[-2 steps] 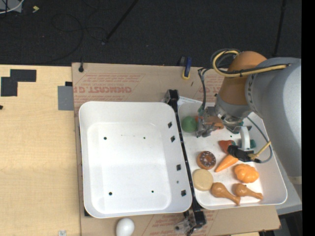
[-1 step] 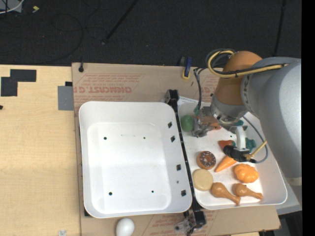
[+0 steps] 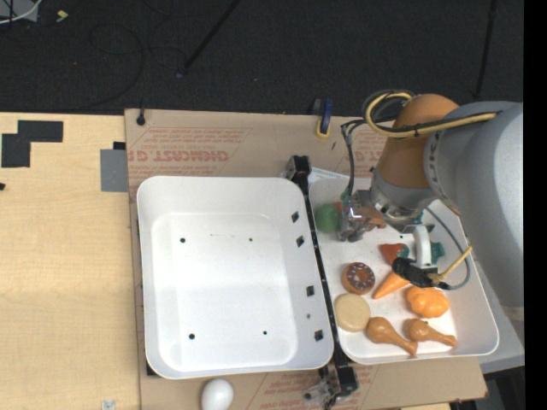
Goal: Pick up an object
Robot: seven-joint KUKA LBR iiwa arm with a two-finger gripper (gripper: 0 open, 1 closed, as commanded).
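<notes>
Nearest the lens, a small white ball (image 3: pixel 217 393) is lying on the cardboard just below the front edge of the left bin (image 3: pixel 162 348), outside both bins. That left bin is sitting bare-floored on the counter (image 3: pixel 60 297), touching the right bin (image 3: pixel 479 344) along a black clipped seam. In the right bin, toy foods are crowding the front half: a cream round biscuit (image 3: pixel 351 312) is resting just behind two tan chicken drumsticks (image 3: pixel 391 331) (image 3: pixel 429 332), a chocolate doughnut (image 3: pixel 359 278) is lying just beyond the biscuit, and an orange carrot wedge (image 3: pixel 389 285) is pointing toward the doughnut with an orange fruit (image 3: pixel 427 301) beside it. A red piece (image 3: pixel 393 252) and a teal bit (image 3: pixel 437 250) are sitting farther back near a white-and-black part of the arm. A green object (image 3: pixel 326 219) is lying at the bin's rear left, just beside the pincer (image 3: pixel 353 225), which is hanging low over that corner under the grey arm's orange band (image 3: pixel 423 114). Whether the pincer is apart or together cannot be told from this angle, and nothing is visibly between its tips.
</notes>
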